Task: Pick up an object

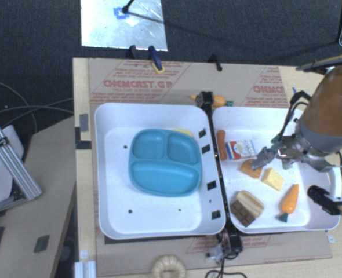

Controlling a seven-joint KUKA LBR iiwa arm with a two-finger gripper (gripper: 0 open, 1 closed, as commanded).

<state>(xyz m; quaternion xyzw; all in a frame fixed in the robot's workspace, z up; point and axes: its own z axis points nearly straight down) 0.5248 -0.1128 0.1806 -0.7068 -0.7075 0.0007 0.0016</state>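
While the arm (pixel 333 112) reached in over the right bin (pixel 316 222), the gripper (pixel 268 157) hung low above the orange wedge (pixel 250 169), with the pale cheese block (pixel 273 179) just beside it. Finger state: cannot tell. Also in this bin: carrot (pixel 289 199), sausage (pixel 221 144), small carton (pixel 240 149), wooden block (pixel 246 207). Left bin (pixel 110 213) held a blue divided plate (pixel 164 161).

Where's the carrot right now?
The carrot lies in the right bin, near its front right corner, just right of the yellow cheese wedge and below the gripper.
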